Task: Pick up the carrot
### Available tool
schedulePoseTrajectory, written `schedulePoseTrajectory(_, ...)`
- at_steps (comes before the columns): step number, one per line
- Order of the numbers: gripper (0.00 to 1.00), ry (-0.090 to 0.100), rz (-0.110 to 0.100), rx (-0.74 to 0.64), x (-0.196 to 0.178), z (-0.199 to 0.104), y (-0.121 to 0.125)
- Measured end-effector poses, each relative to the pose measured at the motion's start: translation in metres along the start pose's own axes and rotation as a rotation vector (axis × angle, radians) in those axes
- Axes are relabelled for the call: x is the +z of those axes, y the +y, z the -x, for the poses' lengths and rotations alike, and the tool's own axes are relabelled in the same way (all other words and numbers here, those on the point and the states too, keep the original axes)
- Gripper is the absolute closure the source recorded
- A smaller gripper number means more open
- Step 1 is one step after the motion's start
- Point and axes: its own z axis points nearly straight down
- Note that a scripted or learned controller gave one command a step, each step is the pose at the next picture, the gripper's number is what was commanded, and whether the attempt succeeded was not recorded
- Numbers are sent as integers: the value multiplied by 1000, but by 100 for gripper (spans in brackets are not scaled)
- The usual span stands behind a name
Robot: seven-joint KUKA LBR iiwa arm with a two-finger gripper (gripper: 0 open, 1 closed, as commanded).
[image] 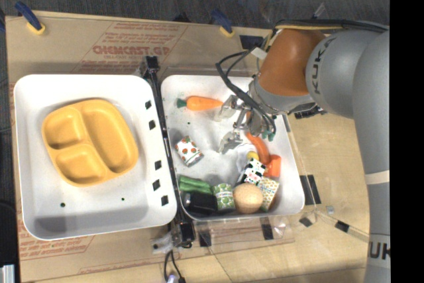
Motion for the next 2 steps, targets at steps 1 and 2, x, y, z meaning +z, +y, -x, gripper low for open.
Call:
schedulePoseTrajectory(1, 0, -6, -1, 26, -2, 45, -25)
schedulePoseTrajectory(2, 0, 4, 0, 322, -3, 39, 14)
